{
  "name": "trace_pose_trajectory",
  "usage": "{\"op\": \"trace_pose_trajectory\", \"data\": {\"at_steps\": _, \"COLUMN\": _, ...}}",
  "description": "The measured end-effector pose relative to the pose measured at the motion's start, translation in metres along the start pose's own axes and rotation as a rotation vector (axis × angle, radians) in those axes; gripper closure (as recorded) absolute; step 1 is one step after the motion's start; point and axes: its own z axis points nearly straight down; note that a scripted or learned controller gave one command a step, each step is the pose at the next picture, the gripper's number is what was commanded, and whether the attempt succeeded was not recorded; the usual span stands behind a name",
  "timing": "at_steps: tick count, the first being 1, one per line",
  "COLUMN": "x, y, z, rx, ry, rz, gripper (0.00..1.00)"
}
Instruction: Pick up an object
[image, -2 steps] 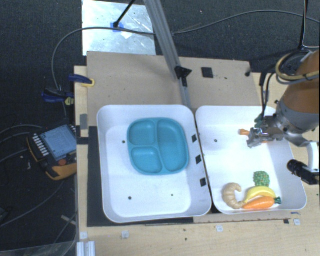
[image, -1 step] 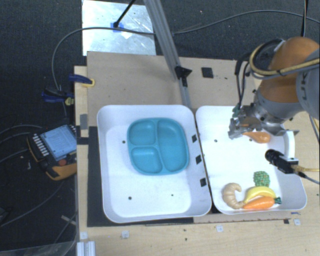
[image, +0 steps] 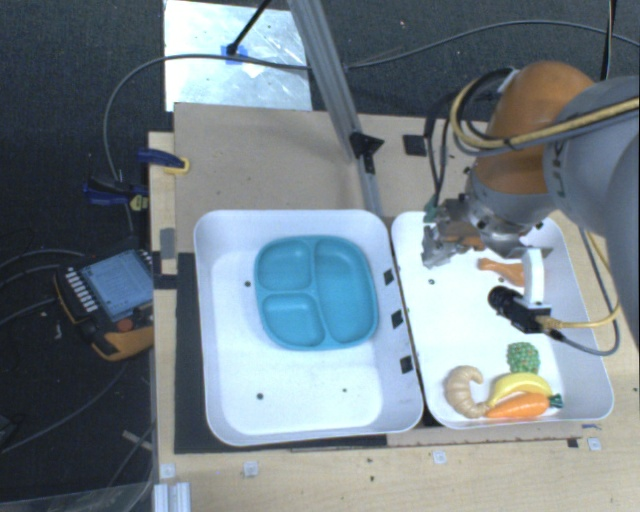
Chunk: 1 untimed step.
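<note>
Two white bins side by side on the tabletop (image: 260, 160). Left bin (image: 225, 400) carrying a blue sectioned plate (image: 317, 292), lying flat at centre frame. Right bin (image: 440, 340) carrying the pickable things: croissant (image: 464, 387), banana (image: 518, 386) and carrot (image: 518, 407) bunched together at the lower right of the frame, touching or nearly so, broccoli (image: 522, 355) just above them, an orange piece (image: 503, 267) at the bin's upper part, partly hidden under the arm, kind not clear. A black cable fitting (image: 514, 308) hanging off the arm over mid-bin.

Jaws (image: 437, 246) low over the upper left corner of the right bin, near the divide between bins. Cannot tell whether released or clenched; nothing visible between them.

Judged progress: early. No object lifted, every item resting on the bin floor. Left to do: close on one item, most likely the orange piece just right of the jaws, then raise it clear.
</note>
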Motion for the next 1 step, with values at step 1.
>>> {"op": "trace_pose_trajectory", "data": {"at_steps": 1, "x": 0.0530, "y": 0.0133, "z": 0.0093, "rx": 0.000, "ry": 0.000, "rz": 0.000, "gripper": 1.00}}
